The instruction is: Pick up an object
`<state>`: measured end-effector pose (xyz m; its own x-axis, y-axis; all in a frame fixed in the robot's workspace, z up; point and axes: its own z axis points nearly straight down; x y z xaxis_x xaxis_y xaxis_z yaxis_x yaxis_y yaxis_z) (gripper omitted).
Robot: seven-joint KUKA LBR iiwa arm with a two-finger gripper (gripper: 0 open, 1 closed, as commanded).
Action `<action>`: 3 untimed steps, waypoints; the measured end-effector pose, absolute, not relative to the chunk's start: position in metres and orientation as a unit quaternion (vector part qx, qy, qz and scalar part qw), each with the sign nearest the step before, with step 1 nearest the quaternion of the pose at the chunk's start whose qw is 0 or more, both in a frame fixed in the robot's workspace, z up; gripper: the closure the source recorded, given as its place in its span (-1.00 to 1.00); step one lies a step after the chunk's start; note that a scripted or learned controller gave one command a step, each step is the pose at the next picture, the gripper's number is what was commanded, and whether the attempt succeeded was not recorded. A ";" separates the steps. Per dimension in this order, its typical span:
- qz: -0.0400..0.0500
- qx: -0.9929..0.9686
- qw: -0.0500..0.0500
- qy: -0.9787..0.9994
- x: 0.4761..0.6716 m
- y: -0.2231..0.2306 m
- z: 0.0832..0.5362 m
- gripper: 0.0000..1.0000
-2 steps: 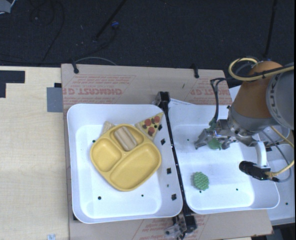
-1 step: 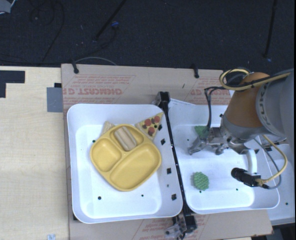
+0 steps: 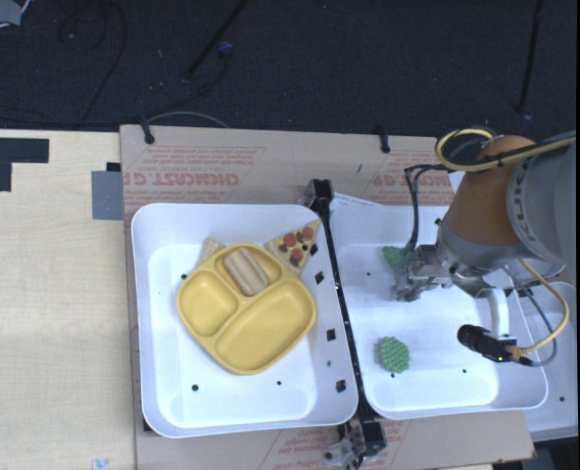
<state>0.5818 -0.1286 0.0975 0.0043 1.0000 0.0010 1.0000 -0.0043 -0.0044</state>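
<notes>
1. We see the desk carrying two shallow white bins side by side, the left bin and the right bin, parted by a black divider.
2. In the left bin lies a yellow compartment plate, tilted, with a tan bread-like piece in its upper compartment.
3. A toy pizza slice rests just beside the plate's upper right edge, near the divider.
4. In the right bin we find a green bumpy ball lying free on the bin floor toward the lower left, well apart from the arm.
5. A second green object sits in the upper left part of the right bin, just beside the hand and partly hidden by it.
6. The arm reaches in from the right, and its hand is low over the right bin floor, next to that second green object.
7. We cannot tell whether the hand is apart or together, nor whether it touches the green object beside it.
8. Cables loop around the wrist at the right of the bin.
</notes>
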 end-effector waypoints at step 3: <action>-0.001 -0.707 -0.001 -0.708 0.586 -0.133 0.237 1.00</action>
<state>0.5859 -0.1326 0.2367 -0.0012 1.0000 -0.0007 1.0000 0.0012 0.0032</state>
